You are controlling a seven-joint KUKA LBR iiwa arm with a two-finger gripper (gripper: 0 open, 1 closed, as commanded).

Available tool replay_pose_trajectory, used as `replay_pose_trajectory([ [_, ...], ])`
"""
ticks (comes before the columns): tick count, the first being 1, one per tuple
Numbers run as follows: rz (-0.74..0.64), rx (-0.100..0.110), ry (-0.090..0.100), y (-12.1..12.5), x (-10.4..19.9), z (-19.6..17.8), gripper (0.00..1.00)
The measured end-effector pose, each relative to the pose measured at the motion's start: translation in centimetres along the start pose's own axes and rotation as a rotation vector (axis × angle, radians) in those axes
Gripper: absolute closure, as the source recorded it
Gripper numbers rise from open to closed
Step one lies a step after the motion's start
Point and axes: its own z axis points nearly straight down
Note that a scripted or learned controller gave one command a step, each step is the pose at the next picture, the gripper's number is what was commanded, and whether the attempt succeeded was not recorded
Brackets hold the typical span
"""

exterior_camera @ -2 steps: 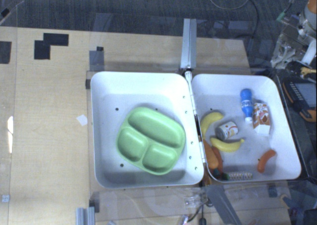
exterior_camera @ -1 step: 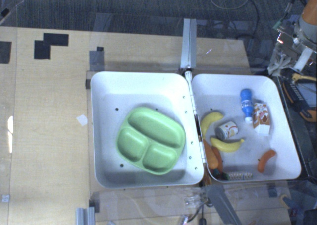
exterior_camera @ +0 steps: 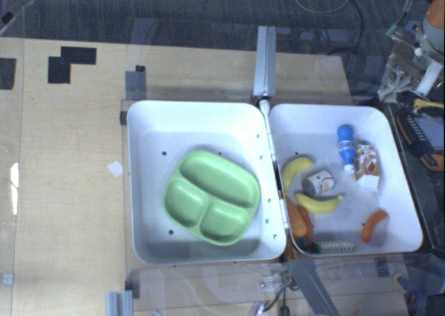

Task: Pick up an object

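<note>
Left bin (exterior_camera: 139, 168): green three-compartment tray (exterior_camera: 211, 196), upside up. Right bin (exterior_camera: 396, 168): two bananas (exterior_camera: 295, 170) flanking a small can (exterior_camera: 319, 182), carrot (exterior_camera: 300, 220) at the left wall, snack carton (exterior_camera: 367, 166), blue bottle (exterior_camera: 345, 143), sausage (exterior_camera: 374, 224). Gripper (exterior_camera: 407, 74) beyond the right bin's far corner; finger state impossible to tell.

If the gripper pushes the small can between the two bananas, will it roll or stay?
The can seems to lie on its side, so it would probably roll. The bananas beside it may stop it soon. It looks small, likely light.
</note>
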Motion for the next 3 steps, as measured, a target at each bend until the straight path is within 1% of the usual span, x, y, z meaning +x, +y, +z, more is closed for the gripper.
replay_pose_trajectory([
  [2,-0.015,-0.012,0.002,0.1,0.4,-2.5,1.0],
  [3,0.103,0.006,0.0,0.1,-0.4,2.6,1.0],
])
